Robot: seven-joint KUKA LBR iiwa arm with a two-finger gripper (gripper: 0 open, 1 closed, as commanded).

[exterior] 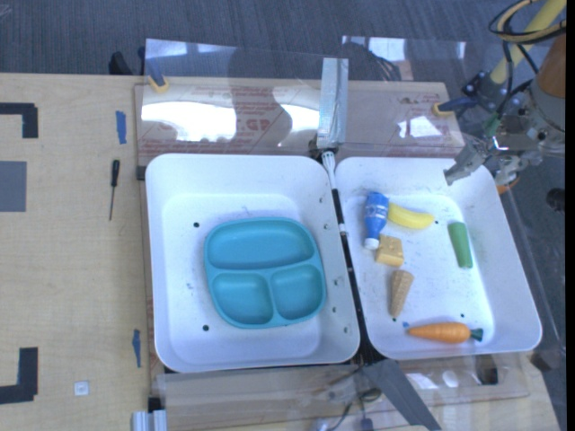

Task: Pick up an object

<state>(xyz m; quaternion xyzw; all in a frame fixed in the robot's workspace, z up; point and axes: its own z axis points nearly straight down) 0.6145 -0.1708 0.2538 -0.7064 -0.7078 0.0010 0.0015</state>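
1. The claw (467, 167) hangs at the upper right corner of the right bin (517, 303), above its rim; a grey finger slants down and left over the white wall. Whether the fingers are apart or closed cannot be told from this angle, and nothing is seen between them.

2. Six small things lie loose in the right bin, none touching the claw. A blue and white bottle (375, 218) lies near the bin's left wall, with a yellow banana (411, 217) just beside it on the right. Below the bottle sits a tan cheese-like block (390, 251), and under that a cone (400, 291) pointing down. A green cucumber-like piece (461, 243) lies alone toward the right wall, the nearest thing to the claw yet apart from it. An orange carrot (440, 332) with a green end rests along the bin's near edge.

3. The left bin (171, 241) holds a teal divided plate (265, 270) with three compartments, set roughly in the middle.

4. The arm (539, 106) enters from the upper right, its wrist wrapped in yellow and black cables, poised over the bench (63, 268) corner beyond the bins.
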